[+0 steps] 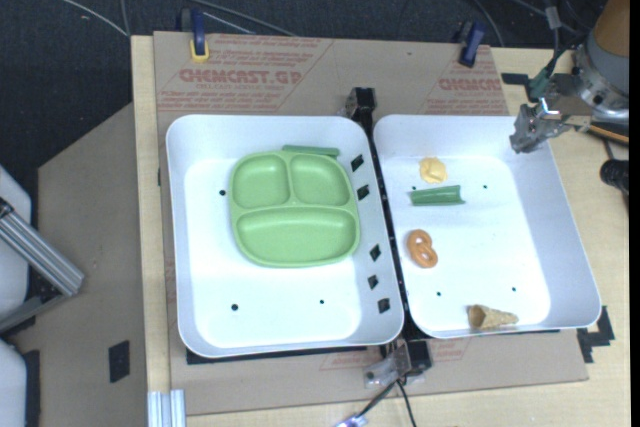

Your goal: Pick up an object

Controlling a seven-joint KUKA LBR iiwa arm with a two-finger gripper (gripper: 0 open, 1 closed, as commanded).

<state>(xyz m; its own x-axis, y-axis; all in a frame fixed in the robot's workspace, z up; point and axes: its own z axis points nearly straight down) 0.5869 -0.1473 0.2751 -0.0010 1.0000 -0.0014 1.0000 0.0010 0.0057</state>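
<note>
In the right bin [545, 215] lie a small yellow piece [432, 170], a flat green bar [437, 197], an orange pretzel-shaped piece [422, 248] and a tan wedge [491, 317] near the front rim. The gripper [527, 136] hangs at the right bin's far right corner, above the rim, well away from all of them. Nothing shows between its fingers.
The left bin [200, 295] holds a green divided tray [294, 210] with a green strip [310, 151] at its far edge. Black clips line the seam between the bins. Cables cross the dark floor behind the bench, and blue clamps [200, 33] hold the board.
</note>
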